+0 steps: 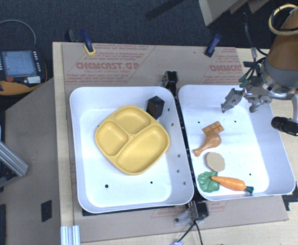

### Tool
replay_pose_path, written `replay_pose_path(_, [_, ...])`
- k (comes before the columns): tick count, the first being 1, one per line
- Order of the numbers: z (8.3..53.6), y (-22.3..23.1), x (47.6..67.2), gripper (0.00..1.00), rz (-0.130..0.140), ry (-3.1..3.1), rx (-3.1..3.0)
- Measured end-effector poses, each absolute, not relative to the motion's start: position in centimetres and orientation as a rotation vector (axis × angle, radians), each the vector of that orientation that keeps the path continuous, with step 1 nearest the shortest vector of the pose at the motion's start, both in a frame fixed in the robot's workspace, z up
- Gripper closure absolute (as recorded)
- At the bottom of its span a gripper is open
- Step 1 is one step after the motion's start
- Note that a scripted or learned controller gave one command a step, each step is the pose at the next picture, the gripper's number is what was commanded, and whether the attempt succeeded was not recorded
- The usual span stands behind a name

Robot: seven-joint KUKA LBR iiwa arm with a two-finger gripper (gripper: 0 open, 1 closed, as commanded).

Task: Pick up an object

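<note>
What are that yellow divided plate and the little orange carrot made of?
The yellow three-compartment plate looks like moulded plastic: one even colour, soft sheen, rounded rims. The small orange carrot with a green tip seems to be toy plastic or rubber, being smooth and uniformly coloured; the view cannot settle which.

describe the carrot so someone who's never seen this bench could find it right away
Look in the right bin, at its near edge. The carrot lies there on its side, beside a green leafy piece and just below a tan disc. It is the only orange, tapered thing in the bin.
</note>
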State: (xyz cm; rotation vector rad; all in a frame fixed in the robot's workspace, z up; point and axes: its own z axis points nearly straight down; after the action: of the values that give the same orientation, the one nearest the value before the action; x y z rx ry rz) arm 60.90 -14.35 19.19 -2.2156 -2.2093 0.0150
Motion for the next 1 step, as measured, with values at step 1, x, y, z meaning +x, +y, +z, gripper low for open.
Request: replay_pose_path(1, [20.14, -14.30, 61.20, 0.00, 0.000, -2.221, -2.221])
